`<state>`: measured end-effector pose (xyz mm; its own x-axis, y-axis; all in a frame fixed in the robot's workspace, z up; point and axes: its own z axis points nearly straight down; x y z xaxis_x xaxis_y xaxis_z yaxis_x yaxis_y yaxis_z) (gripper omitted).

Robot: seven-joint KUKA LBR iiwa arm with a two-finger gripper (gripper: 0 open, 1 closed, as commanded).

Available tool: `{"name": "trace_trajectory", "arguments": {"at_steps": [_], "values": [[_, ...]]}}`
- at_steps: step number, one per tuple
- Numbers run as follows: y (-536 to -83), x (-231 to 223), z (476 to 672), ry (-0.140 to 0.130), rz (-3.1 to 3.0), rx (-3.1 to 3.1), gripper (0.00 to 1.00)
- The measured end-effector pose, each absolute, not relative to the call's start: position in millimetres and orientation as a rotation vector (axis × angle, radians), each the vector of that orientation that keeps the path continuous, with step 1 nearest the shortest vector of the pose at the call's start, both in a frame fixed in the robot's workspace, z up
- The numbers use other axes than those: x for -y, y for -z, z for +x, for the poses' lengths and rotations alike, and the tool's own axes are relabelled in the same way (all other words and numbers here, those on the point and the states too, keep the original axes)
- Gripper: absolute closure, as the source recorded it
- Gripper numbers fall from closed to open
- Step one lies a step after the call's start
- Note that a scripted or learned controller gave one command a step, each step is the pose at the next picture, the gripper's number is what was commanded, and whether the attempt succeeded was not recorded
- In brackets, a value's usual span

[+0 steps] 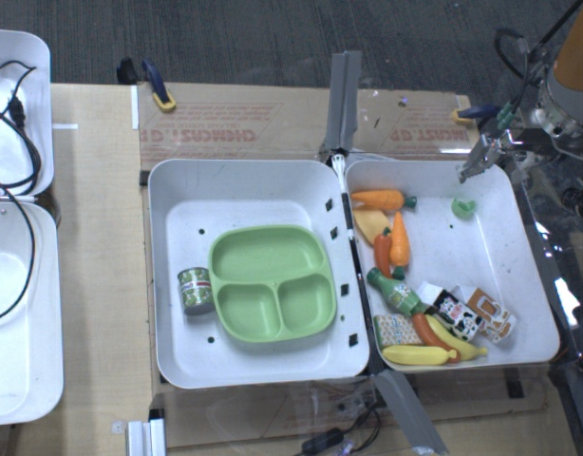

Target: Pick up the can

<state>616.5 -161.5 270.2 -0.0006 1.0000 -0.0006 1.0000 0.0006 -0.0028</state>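
The can (194, 290) is small, with a green label and a silver top. It lies on its side in the left bin (168, 255), touching the left edge of the green divided plate (272, 282). My gripper (479, 162) hangs over the far right corner of the right bin (519, 255), far from the can and with nothing seen in it. The grey arm with its orange band comes in from the top right.
The right bin holds toy food: carrots (398, 239), a cheese wedge (368, 224), a green bottle (397, 294), a banana (415, 354), small cartons (460, 314) and a green scrap (462, 207). White tubs with black cables (11, 150) stand at the left.
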Motion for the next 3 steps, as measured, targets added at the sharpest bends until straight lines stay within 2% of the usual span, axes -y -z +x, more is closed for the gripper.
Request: {"name": "trace_trajectory", "arguments": {"at_steps": [1, 2, 3], "values": [[-139.2, 161.0, 599.4, -0.003, -2.172, 2.267, 0.0], [-90.8, 194.1, 602.6, -0.003, -2.299, 2.137, 0.0], [-92.9, 202.8, 582.8, 0.013, -2.564, 1.799, 0.0]]}}
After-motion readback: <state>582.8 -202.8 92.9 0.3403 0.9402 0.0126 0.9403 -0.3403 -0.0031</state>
